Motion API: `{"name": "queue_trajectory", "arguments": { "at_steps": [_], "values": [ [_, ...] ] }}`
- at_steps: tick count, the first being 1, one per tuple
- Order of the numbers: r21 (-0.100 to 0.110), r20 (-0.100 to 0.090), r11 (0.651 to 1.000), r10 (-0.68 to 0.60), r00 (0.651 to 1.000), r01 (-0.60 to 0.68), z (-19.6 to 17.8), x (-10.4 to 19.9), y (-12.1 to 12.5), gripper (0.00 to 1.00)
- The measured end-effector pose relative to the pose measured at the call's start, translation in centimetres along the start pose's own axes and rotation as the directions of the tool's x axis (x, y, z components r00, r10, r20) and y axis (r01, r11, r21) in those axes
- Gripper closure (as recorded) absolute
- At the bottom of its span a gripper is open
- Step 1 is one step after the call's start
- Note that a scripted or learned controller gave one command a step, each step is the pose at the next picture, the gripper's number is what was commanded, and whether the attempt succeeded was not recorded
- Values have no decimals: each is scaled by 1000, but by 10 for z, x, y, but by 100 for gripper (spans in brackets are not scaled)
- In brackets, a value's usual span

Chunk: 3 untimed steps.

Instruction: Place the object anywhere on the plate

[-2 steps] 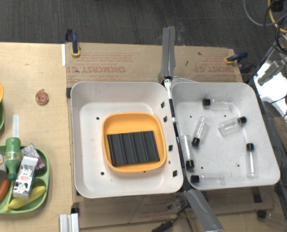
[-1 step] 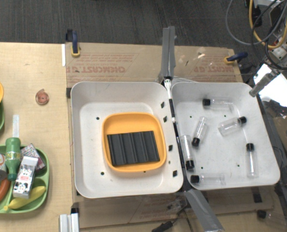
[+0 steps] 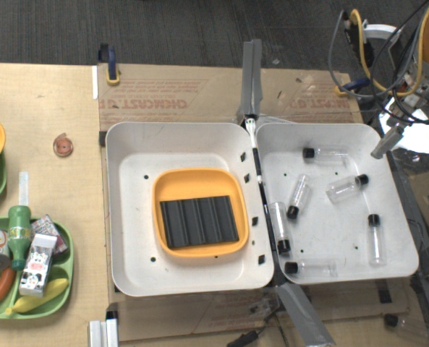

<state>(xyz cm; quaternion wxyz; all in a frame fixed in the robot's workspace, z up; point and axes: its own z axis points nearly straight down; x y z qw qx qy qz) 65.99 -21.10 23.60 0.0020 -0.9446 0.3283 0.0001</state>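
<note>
The arm (image 3: 406, 125) is mostly cut off at the right edge, so I cannot tell how its jaws stand. The left bin (image 3: 127, 194) holds an orange plate (image 3: 198, 183) carrying a dark ridged block (image 3: 200, 220). The right bin (image 3: 344, 251) holds six clear, black-capped vials (image 3: 297, 196), lying scattered and hard to make out.

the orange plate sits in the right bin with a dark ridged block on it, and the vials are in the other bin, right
Not quite. The camera view shows the orange plate in the left bin, with the dark ridged block on it. The vials lie in the right bin.
</note>
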Motion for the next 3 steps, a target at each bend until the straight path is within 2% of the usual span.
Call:
{"name": "queue_trajectory", "arguments": {
  "at_steps": [1,2,3],
  "values": [
    [1,-1,952,-307,952,307,-18,1,1,0],
    [1,-2,891,-454,891,454,26,5,6,0],
    [3,-1,893,-450,893,450,-97,5,6,0]
  ]
}}
